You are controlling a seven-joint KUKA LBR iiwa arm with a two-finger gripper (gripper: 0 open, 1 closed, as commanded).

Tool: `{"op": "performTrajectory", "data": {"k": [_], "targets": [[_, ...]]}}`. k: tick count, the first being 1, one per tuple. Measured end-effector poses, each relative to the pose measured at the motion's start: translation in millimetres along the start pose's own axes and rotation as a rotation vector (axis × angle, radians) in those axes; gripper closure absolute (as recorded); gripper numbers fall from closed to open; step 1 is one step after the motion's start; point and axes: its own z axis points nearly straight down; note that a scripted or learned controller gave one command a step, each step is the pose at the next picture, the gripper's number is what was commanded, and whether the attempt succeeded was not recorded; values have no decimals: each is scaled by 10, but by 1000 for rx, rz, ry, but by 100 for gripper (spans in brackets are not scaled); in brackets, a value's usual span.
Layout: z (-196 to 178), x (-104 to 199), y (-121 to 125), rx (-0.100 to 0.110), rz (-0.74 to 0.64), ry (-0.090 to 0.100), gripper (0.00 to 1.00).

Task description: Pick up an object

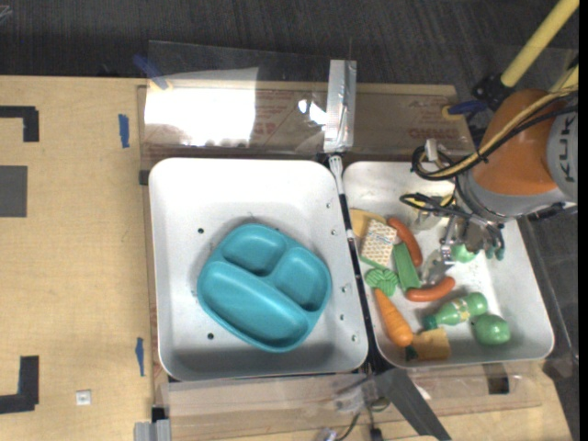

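Bins: two, white and shallow, the left bin (175, 200) and the right bin (528, 288); divided plate (265, 286): one, teal, three compartments, in the left bin; toy foods in the right bin: one carrot (394, 317), one sausage (430, 291), one cracker (378, 243), one green pear (491, 330); remaining pieces overlap, so their count cannot be told.

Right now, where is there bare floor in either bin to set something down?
Left bin: bare floor along the rim all round the teal tray, widest at the far side. Right bin: a bare strip at the far-left corner; elsewhere crowded, with carrot, sausage, cracker and gripper packed close.
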Motion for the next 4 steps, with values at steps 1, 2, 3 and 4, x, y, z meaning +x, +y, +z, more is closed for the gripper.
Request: {"op": "performTrajectory", "data": {"k": [1, 2, 3, 4], "targets": [[0, -13, 106, 1, 170, 0, 0], [-1, -13, 107, 2, 170, 0, 0], [5, -196, 164, 1, 205, -2, 0], [10, -316, 56, 2, 133, -1, 0]]}}
